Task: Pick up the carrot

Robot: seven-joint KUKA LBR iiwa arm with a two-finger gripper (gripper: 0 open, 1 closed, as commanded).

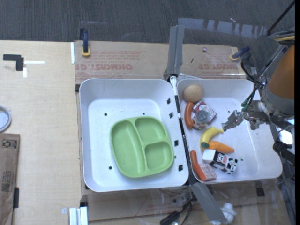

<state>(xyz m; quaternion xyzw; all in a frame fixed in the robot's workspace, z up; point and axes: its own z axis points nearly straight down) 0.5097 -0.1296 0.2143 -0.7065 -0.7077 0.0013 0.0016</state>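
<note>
At the far left edge a brown paper bag (8, 172) with a recycling mark lies on the bench (42, 102), a metal ring (3, 120) just above it. Along the top, cardboard (122, 60) under the bins carries red print — reversed and upside down, it seems to read "CHEMCAST GP". The left bin (93, 125) holds a green divided plate (141, 146) at centre, with bare white floor all round it, widest toward the upper left. The right bin (255, 165) is crowded on its left half: a round brown ball (192, 92) at top, a red sausage (188, 115) touching a clear wrapped packet (203, 115), a banana (210, 135), then the carrot (221, 147) just below the banana, lying level, tip pointing right. Below it sit a black-and-white printed box (223, 161) — print too small to read — and a second sausage (197, 165). The gripper (233, 121) hangs right of the banana, above and apart from the carrot; its fingers look slightly parted, holding nothing. The bin's right half is open floor.
</note>
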